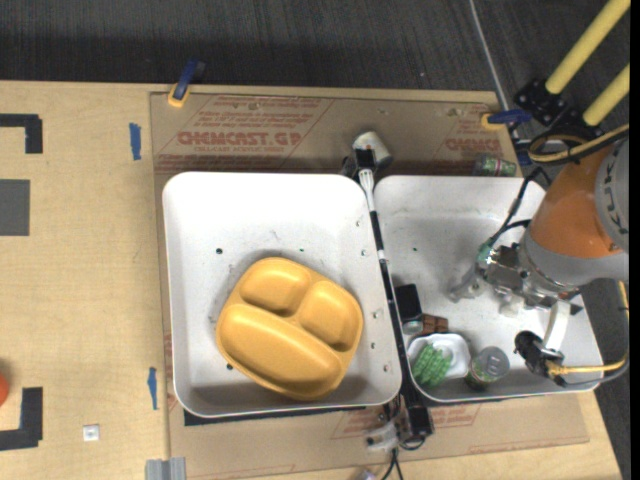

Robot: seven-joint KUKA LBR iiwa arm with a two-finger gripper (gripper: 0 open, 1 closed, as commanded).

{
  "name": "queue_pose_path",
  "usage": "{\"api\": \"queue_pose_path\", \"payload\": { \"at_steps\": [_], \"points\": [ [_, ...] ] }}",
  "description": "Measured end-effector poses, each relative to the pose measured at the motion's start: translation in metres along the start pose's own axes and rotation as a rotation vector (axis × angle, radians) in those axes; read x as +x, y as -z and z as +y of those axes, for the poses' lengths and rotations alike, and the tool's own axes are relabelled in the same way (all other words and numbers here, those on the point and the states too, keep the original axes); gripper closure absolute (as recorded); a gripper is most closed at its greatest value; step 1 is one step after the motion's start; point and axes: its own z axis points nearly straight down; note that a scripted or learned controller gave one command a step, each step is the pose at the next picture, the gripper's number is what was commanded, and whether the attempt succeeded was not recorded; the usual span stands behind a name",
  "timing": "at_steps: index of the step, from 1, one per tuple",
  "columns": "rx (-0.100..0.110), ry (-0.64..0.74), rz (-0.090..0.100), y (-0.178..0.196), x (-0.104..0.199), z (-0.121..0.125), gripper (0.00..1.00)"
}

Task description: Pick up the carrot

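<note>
Left bin (190, 268): plain white, a few small dark specks.
Right bin (440, 208): plain white.
Bread-shaped lump (290, 326): golden yellow, smooth and shiny, paler at the highlights.
Small dish (437, 360): white, holding bright green pieces.
Can (489, 366): grey-silver top, greenish side.
Small block (407, 302): black, with a brown piece just near it.
Arm (580, 223): grey, with an orange band.
Pincer (495, 273): silver-grey metal.
Bench (80, 308): light tan, with black squares and blue tape marks.
Board under the bins (250, 128): brown, red printed lettering.
Far floor (250, 18): dark grey.
Poles at far right (600, 28): yellow.
</note>
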Motion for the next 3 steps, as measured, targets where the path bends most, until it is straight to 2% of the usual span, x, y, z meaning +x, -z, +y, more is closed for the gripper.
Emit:
{"api": "queue_pose_path", "payload": {
  "at_steps": [1, 2, 3],
  "points": [
    [0.000, -0.264, -0.001, 0.047, 0.013, 0.067, 0.00],
    [-0.009, -0.189, 0.006, 0.020, -0.014, 0.122, 0.00],
    [-0.009, -0.189, 0.003, 0.030, -0.015, 0.122, 1.00]
  ]
}}
